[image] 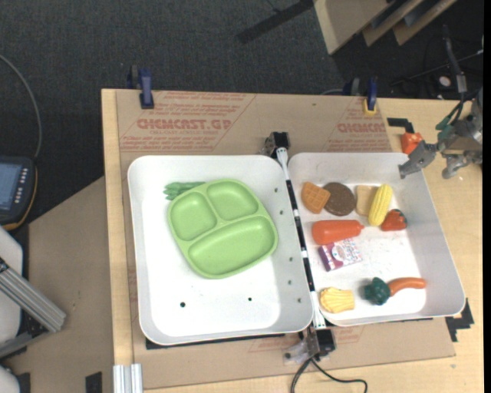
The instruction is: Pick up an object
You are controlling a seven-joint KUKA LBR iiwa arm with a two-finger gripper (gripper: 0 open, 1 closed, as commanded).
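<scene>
Camera view: gripper (pixel 436 156) is seen beyond the right bin (pixel 437 253) corner; its state cannot be told

Bench top (pixel 230 115): brown board, red "CHEMCAST" lettering printed across its upper part. Two blue clamps on its far edge, one at upper left (pixel 143 84), one at upper right (pixel 370 94). Floor (pixel 153 38): dark carpet, fills upper and left of frame. Thin dark cable (pixel 34 115) arcs across carpet at left. Handheld screen unit (pixel 15 188) at left edge, display lit blue. Pale wooden furniture (pixel 368 19) at top right. Aluminium rail (pixel 31 299) at lower left. Lighting even, no hard shadows.
</scene>
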